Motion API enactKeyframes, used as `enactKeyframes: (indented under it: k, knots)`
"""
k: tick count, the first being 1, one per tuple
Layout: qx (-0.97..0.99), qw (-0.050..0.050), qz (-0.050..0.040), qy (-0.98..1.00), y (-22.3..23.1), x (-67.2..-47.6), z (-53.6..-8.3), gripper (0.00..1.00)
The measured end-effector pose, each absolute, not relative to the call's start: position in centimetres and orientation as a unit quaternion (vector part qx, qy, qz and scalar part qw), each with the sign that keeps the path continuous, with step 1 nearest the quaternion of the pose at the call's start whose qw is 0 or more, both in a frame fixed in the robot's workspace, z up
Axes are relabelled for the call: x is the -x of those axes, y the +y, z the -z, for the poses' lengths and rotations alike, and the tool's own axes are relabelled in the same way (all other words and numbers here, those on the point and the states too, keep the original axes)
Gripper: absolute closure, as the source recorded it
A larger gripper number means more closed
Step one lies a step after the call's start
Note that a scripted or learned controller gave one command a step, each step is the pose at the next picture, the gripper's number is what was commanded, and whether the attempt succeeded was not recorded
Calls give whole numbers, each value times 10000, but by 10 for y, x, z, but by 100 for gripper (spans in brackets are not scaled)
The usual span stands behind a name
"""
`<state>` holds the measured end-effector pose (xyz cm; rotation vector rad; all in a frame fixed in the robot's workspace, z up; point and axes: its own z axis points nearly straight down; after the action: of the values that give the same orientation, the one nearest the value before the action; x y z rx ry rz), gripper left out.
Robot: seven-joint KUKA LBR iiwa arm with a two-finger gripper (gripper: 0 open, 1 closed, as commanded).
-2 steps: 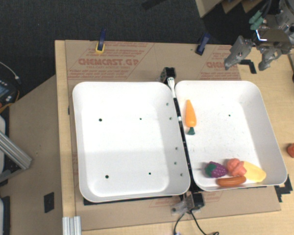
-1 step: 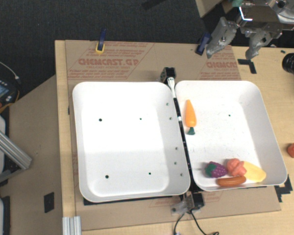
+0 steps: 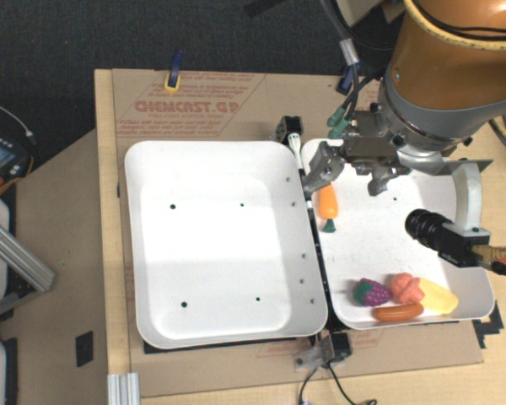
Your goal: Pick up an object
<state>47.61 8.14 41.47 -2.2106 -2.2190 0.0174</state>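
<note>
My gripper hangs over the back left part of the right bin, with its two grey fingers spread open and nothing between them. An orange carrot with a green tip lies on the bin floor just below the left finger, close to the wall shared with the left bin. At the front of the right bin sit a purple grape bunch, a pink-orange piece, a yellow piece and a red-orange sausage.
The left bin stands beside the right one. A black cylinder on a white bracket juts from the arm over the right bin's right side. The arm's big orange and grey body covers the back right corner.
</note>
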Motion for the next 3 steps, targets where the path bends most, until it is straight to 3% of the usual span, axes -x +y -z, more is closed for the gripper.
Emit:
enactKeyframes:
  k: [1,2,3]
  knots:
    - [7065,6,2,-7077,117,-531,-345,0]
    - [7097,-65,66,-7045,51,-540,-479,0]
    - [7056,-16,31,-7086,109,-500,-538,0]
